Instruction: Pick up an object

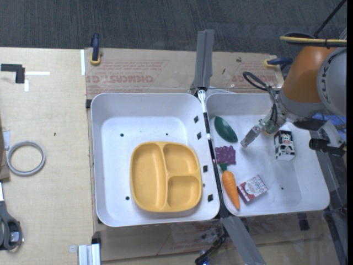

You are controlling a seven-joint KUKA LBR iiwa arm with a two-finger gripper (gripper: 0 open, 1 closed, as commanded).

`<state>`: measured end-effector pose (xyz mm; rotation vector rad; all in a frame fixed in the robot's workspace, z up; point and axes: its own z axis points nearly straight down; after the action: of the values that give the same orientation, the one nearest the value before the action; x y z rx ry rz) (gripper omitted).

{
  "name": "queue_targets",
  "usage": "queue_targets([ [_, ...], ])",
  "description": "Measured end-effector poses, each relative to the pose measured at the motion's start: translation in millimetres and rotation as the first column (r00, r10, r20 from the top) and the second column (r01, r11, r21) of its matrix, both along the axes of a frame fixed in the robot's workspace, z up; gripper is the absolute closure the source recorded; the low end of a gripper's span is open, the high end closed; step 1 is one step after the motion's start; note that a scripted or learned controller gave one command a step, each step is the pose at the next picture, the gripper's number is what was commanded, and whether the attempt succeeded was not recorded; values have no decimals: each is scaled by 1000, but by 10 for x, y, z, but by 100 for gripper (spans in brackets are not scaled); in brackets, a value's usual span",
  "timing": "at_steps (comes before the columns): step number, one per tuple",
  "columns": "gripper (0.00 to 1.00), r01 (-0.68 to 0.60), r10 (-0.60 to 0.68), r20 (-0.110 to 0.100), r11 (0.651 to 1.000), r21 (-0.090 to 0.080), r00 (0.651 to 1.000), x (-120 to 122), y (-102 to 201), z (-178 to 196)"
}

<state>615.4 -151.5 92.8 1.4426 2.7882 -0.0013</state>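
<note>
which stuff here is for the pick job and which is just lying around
For the job:
- end effector
- green leaf
- purple grapes
- carrot
- red box
- white carton
- right bin

Lying about:
- yellow plate in the left bin
- tape roll
- scissors

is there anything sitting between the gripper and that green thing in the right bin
Nothing visible does. The gripper hangs over the right bin, just right of the green object, with bare white bin floor in the gap. The purple item and carrot lie nearer the camera, off that line.
</note>
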Motion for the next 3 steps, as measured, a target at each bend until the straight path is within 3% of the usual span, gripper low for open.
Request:
queue_targets([
  [1, 0, 409, -409, 0, 912, 0, 912, 439, 119, -2],
  [2, 0, 57, -57, 1, 998, 1, 998, -82, -513, 2],
  [3, 0, 553, -553, -1, 833, 0, 833, 285, 301, -10],
])
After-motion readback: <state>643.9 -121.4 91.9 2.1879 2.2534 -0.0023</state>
